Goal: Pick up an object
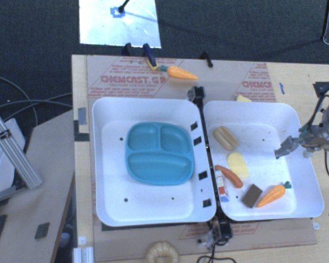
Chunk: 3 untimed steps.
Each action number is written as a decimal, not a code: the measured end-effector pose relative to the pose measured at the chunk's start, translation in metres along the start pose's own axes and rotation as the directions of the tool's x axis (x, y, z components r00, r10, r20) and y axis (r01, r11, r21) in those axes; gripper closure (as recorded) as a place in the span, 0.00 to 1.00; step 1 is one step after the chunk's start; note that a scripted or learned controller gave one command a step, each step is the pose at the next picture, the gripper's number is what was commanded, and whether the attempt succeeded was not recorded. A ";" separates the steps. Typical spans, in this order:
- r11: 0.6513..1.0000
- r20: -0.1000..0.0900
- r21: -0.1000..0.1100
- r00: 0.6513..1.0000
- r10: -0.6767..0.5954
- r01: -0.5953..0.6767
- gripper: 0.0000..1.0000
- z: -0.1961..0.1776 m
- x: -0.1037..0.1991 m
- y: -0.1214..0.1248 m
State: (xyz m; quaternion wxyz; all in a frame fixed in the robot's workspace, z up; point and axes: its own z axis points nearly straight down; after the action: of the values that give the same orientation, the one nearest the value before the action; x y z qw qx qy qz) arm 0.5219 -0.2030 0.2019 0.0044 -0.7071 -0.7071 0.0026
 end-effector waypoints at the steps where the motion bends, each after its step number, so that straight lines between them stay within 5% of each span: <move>1: 1.000 0.003 -0.011 1.000 -0.003 0.003 0.00 -0.006 0.000 0.003; 3: 1.000 0.001 -0.007 1.000 -0.002 0.002 0.00 0.097 0.003 -0.002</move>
State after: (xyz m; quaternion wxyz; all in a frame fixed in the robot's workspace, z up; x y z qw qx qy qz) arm 0.5192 -0.2001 0.1046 0.0017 -0.7066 -0.7076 0.0007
